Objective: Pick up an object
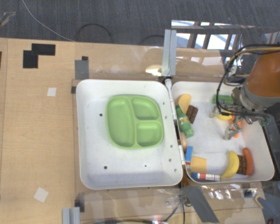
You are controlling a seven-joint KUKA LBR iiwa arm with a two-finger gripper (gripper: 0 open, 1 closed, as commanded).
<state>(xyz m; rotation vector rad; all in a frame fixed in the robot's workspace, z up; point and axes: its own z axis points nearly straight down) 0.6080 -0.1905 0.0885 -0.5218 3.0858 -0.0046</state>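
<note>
We see the arm [266, 76] reaching in over the right bin [210, 141], its tool [233, 130] lowered near the bin's right wall, about midway along it. Whether the tool is open or closed we cannot tell; its tip is small and blurred against the white floor. A yellow piece [223, 117] lies just beside it, and something orange [238, 122] sits right at the tool, but we cannot say it is gripped.

The rest of the objects lie apart from it: a banana [231, 164] and a brown and red piece [246, 161] at the bin's near right corner, a green bottle [184, 123] and a chocolate block [192, 113] along the left wall, a marker [206, 176] by the near edge. The left bin [88, 125] holds a green divided tray [134, 121].

We judge the pick not yet done: nothing is visibly lifted clear, so closing on one object and raising it remain.
</note>
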